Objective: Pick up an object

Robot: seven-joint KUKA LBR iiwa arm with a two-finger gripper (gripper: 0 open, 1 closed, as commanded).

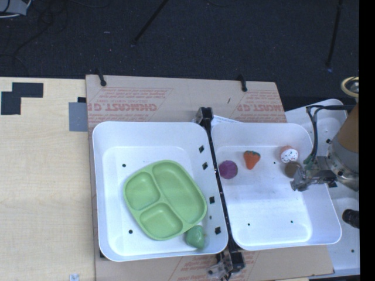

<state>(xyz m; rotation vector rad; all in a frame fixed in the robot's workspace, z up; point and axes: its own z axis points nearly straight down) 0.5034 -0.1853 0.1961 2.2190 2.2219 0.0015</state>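
A green pear (195,237) lies beside the green plate (164,199) in the left bin (111,145). In the right bin (275,227) sit a purple ball (228,169), a strawberry (252,159) and a spotted ball (289,154). The gripper (300,180) hovers over the right side; its grip cannot be told.

Cardboard sheet (176,101) under bins; wooden benchtop (41,186) left.

The cardboard sheet (176,101) bears red upside-down print, too blurred to read.
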